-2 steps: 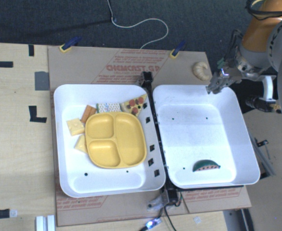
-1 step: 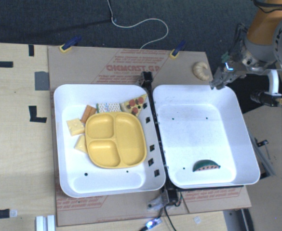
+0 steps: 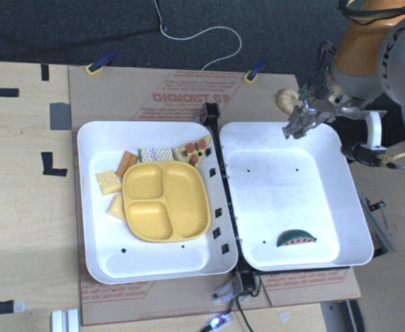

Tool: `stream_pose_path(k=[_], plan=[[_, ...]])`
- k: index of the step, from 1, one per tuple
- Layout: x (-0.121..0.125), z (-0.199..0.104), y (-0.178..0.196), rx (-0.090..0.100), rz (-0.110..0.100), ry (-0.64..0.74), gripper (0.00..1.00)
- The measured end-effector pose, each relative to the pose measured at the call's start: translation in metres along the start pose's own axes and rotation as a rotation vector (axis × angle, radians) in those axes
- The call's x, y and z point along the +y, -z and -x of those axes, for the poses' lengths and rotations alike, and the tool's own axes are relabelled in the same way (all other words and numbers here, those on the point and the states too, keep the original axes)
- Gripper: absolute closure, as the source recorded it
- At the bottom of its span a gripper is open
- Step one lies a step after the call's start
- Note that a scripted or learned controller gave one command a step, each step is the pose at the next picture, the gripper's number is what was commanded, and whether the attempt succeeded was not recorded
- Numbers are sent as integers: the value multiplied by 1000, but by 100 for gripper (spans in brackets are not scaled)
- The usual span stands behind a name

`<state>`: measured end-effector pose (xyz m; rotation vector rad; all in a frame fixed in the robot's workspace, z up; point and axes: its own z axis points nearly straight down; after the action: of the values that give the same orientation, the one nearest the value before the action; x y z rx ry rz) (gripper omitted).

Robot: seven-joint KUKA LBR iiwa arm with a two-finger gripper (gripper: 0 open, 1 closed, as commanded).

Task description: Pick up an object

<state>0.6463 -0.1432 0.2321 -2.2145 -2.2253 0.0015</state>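
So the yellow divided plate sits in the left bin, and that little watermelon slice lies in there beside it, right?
Not quite. The camera view shows the yellow divided plate in the left bin, but the watermelon slice lies in the right bin, near its front edge, away from the plate.

Arm [image 3: 368,40]: cut off by the right and top edges. Pincer [image 3: 295,128]: too small and dark to tell the finger gap. Small flat pieces [image 3: 162,155] in the left bin [image 3: 91,185]: partly hidden under the yellow divided plate [image 3: 166,200]. White cable [image 3: 188,19]: cut off by the top edge.
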Motion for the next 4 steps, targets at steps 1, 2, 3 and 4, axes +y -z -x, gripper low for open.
stream_pose_path(k=[1,2,3,4], plan=[[-29,-46,-16,0,-2,-1,100],[-49,-60,-17,-1,-1,-3,100],[-41,-61,2,-1,2,-3,100],[-34,-63,-5,0,1,-3,100]])
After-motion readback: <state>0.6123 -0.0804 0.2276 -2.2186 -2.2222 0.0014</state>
